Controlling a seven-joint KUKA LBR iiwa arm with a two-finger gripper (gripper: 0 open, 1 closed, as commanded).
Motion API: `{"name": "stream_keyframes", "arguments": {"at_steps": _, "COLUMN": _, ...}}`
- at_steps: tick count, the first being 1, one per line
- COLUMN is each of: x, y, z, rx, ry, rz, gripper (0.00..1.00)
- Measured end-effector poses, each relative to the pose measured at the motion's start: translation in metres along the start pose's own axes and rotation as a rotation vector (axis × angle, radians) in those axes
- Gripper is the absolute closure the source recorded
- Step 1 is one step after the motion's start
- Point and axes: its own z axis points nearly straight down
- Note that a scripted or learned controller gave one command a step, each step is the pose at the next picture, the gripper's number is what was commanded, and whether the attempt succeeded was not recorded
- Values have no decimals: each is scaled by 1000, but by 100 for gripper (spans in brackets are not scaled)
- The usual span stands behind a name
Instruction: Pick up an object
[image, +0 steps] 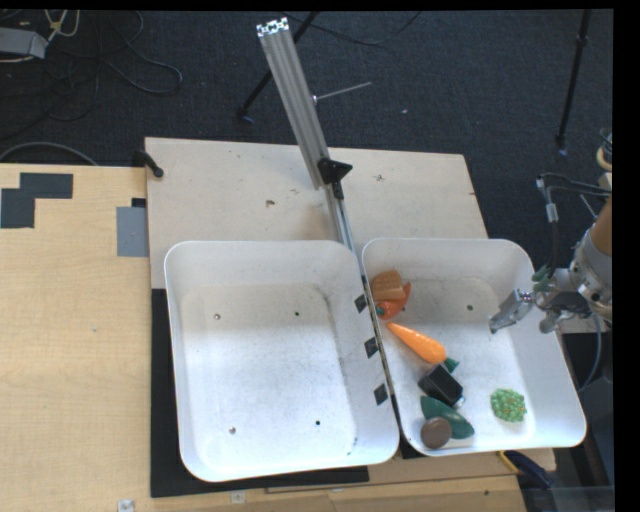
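Observation:
The right bin (480, 260) holds several small objects. An orange-brown block (390, 291) lies by the divider, with an orange carrot (418, 343) just below it. Further toward the front are a black block (440, 384), a teal piece (447, 416) and a brown round object (436, 433). A green bumpy ball (508, 404) lies near the front right corner. My gripper (520, 308) hangs over the bin's right side, above and to the right of the carrot and apart from every object. Nothing is visibly held in it.
The left bin (190, 300) sits beside the right one, with black clips (368, 346) along the shared wall. A slanted aluminium bar (300, 110) rises behind the bins. The arm enters from the right edge.

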Motion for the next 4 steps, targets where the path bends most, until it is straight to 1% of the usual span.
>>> {"name": "stream_keyframes", "arguments": {"at_steps": 1, "x": 0, "y": 0, "z": 0, "rx": 0, "ry": 0, "rz": 2, "gripper": 0}}
{"name": "stream_keyframes", "arguments": {"at_steps": 2, "x": -1, "y": -6, "z": 63, "rx": 6, "ry": 2, "rz": 1, "gripper": 0}}
{"name": "stream_keyframes", "arguments": {"at_steps": 3, "x": 5, "y": -8, "z": 107, "rx": 5, "ry": 1, "rz": 2, "gripper": 0}}
{"name": "stream_keyframes", "arguments": {"at_steps": 4, "x": 5, "y": -8, "z": 129, "rx": -1, "ry": -1, "rz": 4, "gripper": 0}}
